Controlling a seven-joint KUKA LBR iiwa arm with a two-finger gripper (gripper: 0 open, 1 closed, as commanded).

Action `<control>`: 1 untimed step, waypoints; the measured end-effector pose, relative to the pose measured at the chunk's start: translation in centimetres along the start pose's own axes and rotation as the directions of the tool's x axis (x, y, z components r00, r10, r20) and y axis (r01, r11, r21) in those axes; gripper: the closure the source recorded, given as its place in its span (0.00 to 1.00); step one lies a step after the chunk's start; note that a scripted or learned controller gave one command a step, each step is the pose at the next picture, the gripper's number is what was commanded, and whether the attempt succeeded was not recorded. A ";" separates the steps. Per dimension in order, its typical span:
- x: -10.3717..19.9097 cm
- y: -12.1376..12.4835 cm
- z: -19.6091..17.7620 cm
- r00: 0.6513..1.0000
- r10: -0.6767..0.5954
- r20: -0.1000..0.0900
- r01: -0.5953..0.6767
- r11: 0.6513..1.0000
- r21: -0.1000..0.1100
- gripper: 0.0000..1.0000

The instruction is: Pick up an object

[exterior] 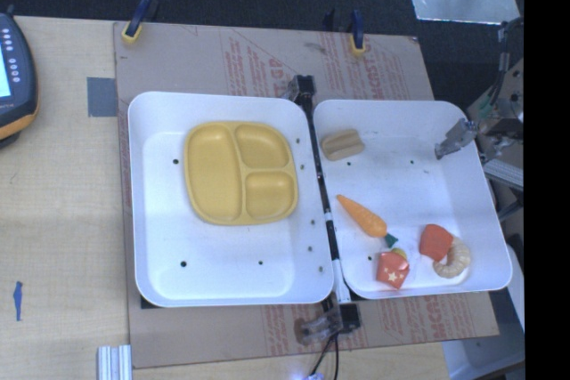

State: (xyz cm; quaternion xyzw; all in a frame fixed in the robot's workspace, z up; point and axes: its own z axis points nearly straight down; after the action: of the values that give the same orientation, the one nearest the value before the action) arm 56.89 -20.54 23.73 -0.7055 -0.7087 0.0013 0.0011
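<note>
The carrot (362, 215) lies in the right bin (410, 173), near its left side. It looks like a light, hard toy, smooth and a bit slippery, so the fat middle is probably the best place to grab. The gripper (456, 140) sits at the bin's right edge, well apart from the carrot. I cannot tell how it stands.

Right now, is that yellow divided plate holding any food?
Empty. The yellow divided plate in the left bin shows three bare compartments; the carrot lies in the right bin.
</note>
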 end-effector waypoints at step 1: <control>6.4 -7.9 7.3 1.000 0.000 -0.007 0.000 1.000 0.013 0.00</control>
State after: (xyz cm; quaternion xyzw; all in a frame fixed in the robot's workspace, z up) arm 48.96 -14.13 16.46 -0.7053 -0.7088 0.0033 0.0080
